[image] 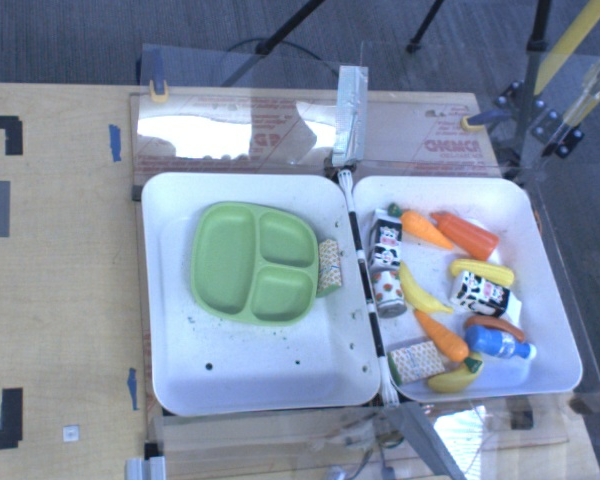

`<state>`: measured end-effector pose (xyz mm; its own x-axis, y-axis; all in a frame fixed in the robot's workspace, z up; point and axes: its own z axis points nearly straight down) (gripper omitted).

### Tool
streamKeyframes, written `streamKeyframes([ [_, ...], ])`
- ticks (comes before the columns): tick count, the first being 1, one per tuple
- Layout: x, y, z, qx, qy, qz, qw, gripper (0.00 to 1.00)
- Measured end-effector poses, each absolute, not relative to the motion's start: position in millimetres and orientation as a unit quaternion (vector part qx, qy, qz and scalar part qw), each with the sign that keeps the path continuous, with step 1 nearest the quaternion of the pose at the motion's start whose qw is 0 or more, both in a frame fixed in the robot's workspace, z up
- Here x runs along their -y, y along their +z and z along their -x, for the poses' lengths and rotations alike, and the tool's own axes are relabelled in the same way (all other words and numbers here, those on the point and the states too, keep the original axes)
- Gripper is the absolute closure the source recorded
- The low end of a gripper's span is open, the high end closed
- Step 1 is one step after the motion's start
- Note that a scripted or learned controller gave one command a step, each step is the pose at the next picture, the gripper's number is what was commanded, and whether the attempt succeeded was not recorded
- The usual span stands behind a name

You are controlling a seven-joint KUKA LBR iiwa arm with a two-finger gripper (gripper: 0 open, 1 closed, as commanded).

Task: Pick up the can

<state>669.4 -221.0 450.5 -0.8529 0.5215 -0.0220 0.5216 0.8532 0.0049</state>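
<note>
Two shallow white bins are sitting side by side on the table. The left bin is carrying a green divided plate, with a small patterned packet lying just against the plate's right edge. The right bin is crowded with things. The can, a short cylinder with a pale printed label, is lying on its side near that bin's left wall, just below a black-and-white patterned carton and just beside a yellow banana. An orange carrot and a red-orange pepper are resting toward the top of the bin, with a second yellow piece and another black-and-white carton below them. A second carrot is lying at a slant near the middle, and a blue-capped bottle is lying toward the lower right beside it. A speckled packet and another banana are lying along the bottom edge. I cannot tell the state of the tool.
</note>
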Motion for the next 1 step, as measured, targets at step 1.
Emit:
streamKeyframes([
  [1,220.7,463.3,-670.6,-0.963,-0.0009,-0.271,0.017,1.00],
])
